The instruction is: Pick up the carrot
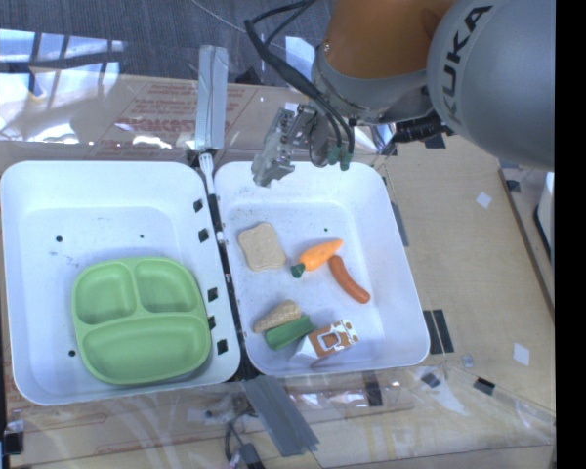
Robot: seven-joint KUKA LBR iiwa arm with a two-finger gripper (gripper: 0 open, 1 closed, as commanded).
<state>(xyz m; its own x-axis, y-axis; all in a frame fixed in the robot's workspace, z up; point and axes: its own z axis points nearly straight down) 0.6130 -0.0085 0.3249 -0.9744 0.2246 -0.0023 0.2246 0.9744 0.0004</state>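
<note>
Whether the grey two-finger gripper (272, 169) over the right white bin's (391, 223) back rim is clenched I cannot tell; the orange green-stemmed carrot (317, 257) lies mid-bin beside a toast slice (262, 247).

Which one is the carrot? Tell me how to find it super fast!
Look in the right white bin, the one with the food. Near its middle, just right of the toast slice, lies the carrot. It is bright orange with a little green tip, while the sausage beside it is darker, reddish and has no green.
</note>
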